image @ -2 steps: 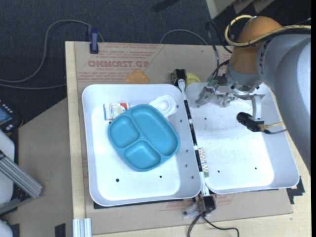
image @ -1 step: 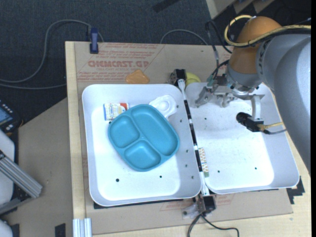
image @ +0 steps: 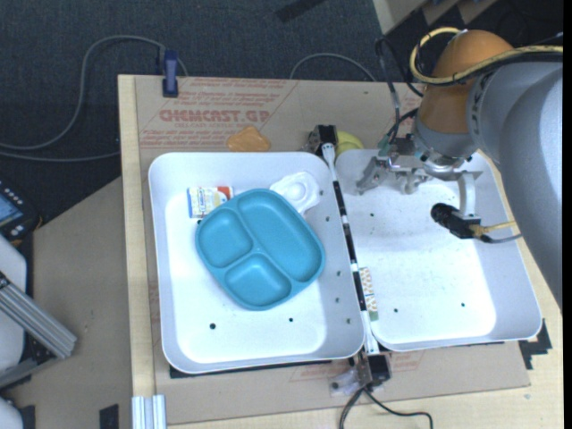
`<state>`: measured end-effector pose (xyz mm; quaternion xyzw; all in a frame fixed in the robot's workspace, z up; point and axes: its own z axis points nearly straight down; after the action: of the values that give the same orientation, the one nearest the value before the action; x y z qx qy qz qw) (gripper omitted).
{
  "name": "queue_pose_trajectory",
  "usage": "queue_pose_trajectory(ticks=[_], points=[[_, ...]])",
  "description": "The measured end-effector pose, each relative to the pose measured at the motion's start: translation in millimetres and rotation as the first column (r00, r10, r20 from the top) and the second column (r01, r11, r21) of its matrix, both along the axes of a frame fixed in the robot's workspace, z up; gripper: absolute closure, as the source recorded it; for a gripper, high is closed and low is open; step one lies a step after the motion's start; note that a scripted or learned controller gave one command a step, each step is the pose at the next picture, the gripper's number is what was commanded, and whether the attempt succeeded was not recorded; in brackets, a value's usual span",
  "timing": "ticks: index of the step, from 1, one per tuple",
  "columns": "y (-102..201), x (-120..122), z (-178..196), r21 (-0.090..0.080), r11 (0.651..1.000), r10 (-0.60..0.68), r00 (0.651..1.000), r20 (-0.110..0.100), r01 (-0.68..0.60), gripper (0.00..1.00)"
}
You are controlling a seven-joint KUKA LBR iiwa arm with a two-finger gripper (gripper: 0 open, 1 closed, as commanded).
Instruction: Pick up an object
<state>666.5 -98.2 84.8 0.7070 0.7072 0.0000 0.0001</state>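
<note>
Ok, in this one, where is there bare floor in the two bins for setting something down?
The right bin has bare floor from its middle to the front edge; its back is crowded by the gripper. In the left bin, the blue divided plate fills the centre, leaving a front strip and a left margin.

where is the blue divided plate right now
The blue divided plate lies in the left bin of the camera view, near its middle, just below a small white lid-like piece and a small carton.
</note>
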Motion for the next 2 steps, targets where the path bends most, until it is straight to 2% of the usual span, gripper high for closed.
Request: queue_pose_trajectory(ticks=[2], points=[[1.9,0.0,0.1,0.0,1.0,0.0,1.0,0.0,0.0,0.0]])
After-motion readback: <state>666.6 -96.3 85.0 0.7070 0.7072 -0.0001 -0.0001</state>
